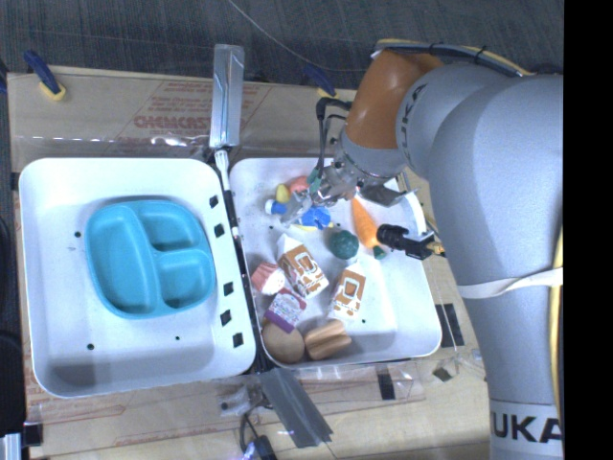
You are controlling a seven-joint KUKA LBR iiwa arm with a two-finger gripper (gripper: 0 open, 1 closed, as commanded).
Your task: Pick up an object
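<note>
Two white bins are sitting side by side; the gripper (321, 188) is hanging low over the right bin (407, 329), above a blue toy (314, 218), finger state impossible to tell.

A robotics test bench, most likely inside a research lab: two shallow white bins (48, 257) sit side by side on a cardboard-covered surface (124, 103) held by blue clamps (43, 75). A grey KUKA arm (498, 209) reaches over toy food items (306, 271), while a cable (239, 12) trails across the dark carpet-like floor (115, 8).
</note>
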